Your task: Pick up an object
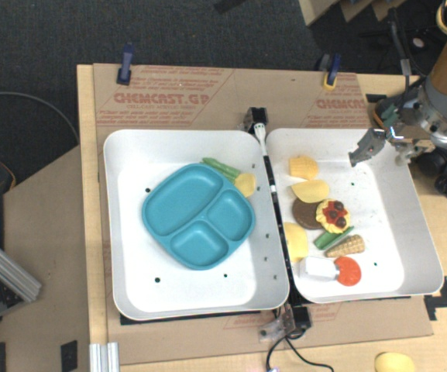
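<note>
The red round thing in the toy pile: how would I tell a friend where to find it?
Look in the right-hand bin, at the near end of its toy pile. The red round piece lies beside a white block, just below a waffle cone. It is the pile's only all-red thing.

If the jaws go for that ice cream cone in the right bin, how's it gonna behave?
The ice cream cone looks like hard toy plastic, so probably stiff and light. Its tapered, round shape may roll or squirt out of a pinch. It lies against the green piece, so a push would likely shift both.

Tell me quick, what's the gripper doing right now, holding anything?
Gripper: over the right bin's upper right part, nothing visibly held; open or closed cannot be told.
</note>
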{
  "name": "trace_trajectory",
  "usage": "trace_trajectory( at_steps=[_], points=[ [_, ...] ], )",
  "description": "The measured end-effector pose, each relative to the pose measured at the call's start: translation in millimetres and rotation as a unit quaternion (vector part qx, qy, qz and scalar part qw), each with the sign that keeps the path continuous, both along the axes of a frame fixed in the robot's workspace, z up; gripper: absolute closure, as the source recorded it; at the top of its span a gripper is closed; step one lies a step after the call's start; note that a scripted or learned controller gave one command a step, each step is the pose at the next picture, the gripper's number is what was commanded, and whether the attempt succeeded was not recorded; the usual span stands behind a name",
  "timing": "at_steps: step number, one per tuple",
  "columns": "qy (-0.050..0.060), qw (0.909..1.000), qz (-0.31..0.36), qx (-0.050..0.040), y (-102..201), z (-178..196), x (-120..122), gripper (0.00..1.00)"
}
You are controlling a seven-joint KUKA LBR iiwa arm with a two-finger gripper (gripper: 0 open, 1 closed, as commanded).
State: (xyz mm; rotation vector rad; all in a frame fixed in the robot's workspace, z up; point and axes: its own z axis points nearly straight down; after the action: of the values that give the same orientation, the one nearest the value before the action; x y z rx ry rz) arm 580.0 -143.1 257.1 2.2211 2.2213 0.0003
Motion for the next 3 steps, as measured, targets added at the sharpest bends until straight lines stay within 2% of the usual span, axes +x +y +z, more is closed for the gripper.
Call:
trace_trajectory(
  at_steps=[1, 2, 3],
  points=[
    [0.004, 1.0000, 0.001, 0.0025, 39.6, -174.3, 10.2, 0.00],
    [-0.004, 1.0000, -0.003, -0.0018, 1.2, -48.1, -52.0, 0.00],
    [0.003, 1.0000, -0.001, 0.0020, 18.1, -177.3, -91.6, 0.00]
  ],
)
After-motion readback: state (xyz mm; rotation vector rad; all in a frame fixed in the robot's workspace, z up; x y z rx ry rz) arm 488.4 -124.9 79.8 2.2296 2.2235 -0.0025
